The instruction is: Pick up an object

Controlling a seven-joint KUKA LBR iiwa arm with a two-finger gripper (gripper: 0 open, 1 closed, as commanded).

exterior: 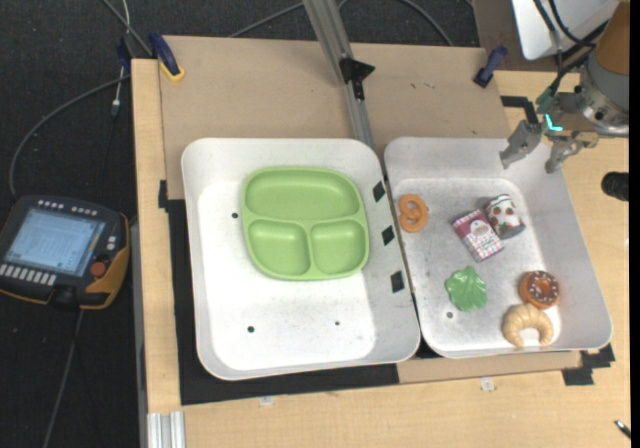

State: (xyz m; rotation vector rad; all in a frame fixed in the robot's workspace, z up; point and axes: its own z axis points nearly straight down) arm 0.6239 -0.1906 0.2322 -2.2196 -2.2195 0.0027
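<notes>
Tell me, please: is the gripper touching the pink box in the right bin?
Apart. In the camera view the gripper hangs over the right bin's upper corner, and bare white floor separates it from the pink box lower down.

One camera sits high above the bench (300, 86) and looks down at a slant. It does not move. It is far enough away to see both white bins whole, side by side. The left bin (290, 336) lies near the middle of the picture, and the right bin (500, 171) lies toward the right side. The far edge of the bench is near the top of the picture, and the near edge is at the bottom. Dark floor (60, 56) shows along the left and top. The arm (610, 66) comes in from the upper right corner.
</notes>
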